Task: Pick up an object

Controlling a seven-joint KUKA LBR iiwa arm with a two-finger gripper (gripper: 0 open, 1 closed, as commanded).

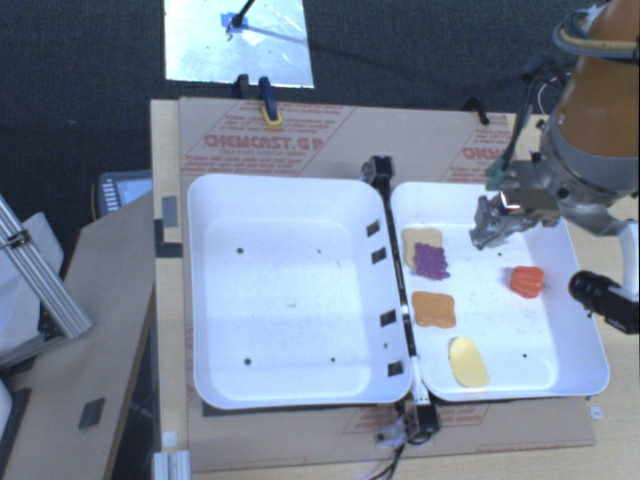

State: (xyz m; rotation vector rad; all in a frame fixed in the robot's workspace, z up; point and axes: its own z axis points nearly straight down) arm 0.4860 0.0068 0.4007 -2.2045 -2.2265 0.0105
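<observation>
In the right bin [575,338] lie several small objects. A purple piece [431,260] rests on a tan piece [422,239] near the bin's left wall. Below them lies an orange flat piece [433,309], and a pale yellow oval [466,361] sits near the front. A red-orange object [527,281] lies toward the right side. My gripper [489,228] hangs over the upper middle of the right bin, above and left of the red-orange object, right of the purple piece. Nothing shows between its fingers.
The left bin [215,268] stands beside the right one, joined along a black-clipped divider [395,278]. Both sit on a cardboard sheet [300,138]. A black knob [600,293] juts in at the right edge. A shiny metal plate [235,28] lies behind the bench.
</observation>
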